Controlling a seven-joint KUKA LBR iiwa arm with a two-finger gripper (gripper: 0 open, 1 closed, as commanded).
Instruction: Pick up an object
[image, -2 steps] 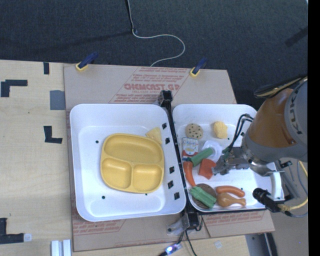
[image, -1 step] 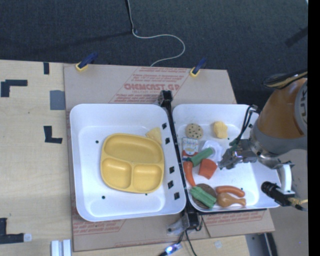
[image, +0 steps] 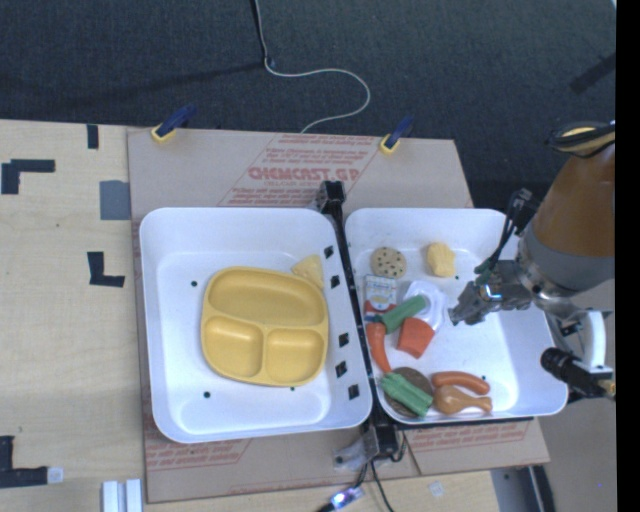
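Red wedge (image: 415, 338) left of claw (image: 468, 308) (apart).

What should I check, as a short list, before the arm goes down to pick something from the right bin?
1. Pincer carries nothing yet: ok, nothing shows at its tip.
2. Pincer is over the right bin: ok, it hangs above bare floor on the bin's right part.
3. Finger opening: cannot tell, the tip is too small and dark.
4. A free-standing target exists: ok, the yellow piece and the cookie lie apart from the others.
5. Clutter near the divider: not ok, the carrot, green piece and red piece are crowded together.
6. Yellow tray stays out of the way: ok, it lies in the left bin.
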